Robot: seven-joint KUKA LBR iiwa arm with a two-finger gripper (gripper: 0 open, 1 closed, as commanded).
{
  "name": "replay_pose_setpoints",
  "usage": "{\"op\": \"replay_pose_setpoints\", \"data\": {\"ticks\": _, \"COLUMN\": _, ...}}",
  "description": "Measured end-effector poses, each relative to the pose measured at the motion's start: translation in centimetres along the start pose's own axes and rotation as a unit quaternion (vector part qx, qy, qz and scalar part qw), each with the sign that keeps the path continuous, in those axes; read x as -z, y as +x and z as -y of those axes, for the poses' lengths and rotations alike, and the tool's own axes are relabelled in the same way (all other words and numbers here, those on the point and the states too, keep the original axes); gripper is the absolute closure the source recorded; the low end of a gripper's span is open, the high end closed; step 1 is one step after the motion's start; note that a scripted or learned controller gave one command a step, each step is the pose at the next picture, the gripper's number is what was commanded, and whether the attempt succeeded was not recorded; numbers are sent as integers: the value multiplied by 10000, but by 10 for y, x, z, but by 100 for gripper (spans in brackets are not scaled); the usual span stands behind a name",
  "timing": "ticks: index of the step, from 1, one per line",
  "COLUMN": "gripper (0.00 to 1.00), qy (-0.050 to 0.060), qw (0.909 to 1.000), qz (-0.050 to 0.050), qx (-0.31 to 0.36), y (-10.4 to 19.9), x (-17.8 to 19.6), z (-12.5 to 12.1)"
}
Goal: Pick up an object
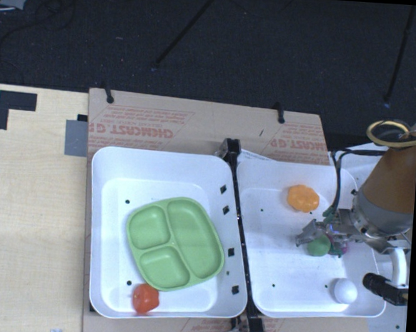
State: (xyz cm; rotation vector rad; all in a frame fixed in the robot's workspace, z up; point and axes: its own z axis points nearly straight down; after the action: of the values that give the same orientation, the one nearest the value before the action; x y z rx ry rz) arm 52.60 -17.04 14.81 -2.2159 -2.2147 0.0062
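My gripper (pixel 322 239) is low in the right bin (pixel 277 289), reaching in from the right. A small green object (pixel 318 248) sits right at its fingertips, partly covered by them. An orange object (pixel 303 198) lies farther back in the same bin, up and left of the gripper. A white ball (pixel 343 290) rests near that bin's front right corner. In the left bin (pixel 113 190) lie a green divided plate (pixel 175 243) and a red-orange object (pixel 145 298) at the front.
The arm's grey body with its orange band (pixel 396 185) hangs over the right bin's right edge. A black divider (pixel 235 235) runs between the two bins. Cardboard (pixel 196 128) lies under both bins.
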Motion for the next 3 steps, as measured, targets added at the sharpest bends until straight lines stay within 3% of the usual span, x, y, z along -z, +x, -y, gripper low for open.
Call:
{"op": "replay_pose_setpoints", "data": {"ticks": 1, "gripper": 0, "qy": -10, "qw": 10000, "qz": 3, "qx": 1, "y": 4, "x": -49, "z": -8}}
{"op": "replay_pose_setpoints", "data": {"ticks": 2, "gripper": 100, "qy": -16, "qw": 10000, "qz": 6, "qx": -26, "y": 3, "x": -36, "z": -8}}
{"op": "replay_pose_setpoints", "data": {"ticks": 3, "gripper": 100, "qy": -50, "qw": 10000, "qz": 19, "qx": -29, "y": 0, "x": 7, "z": -2}}
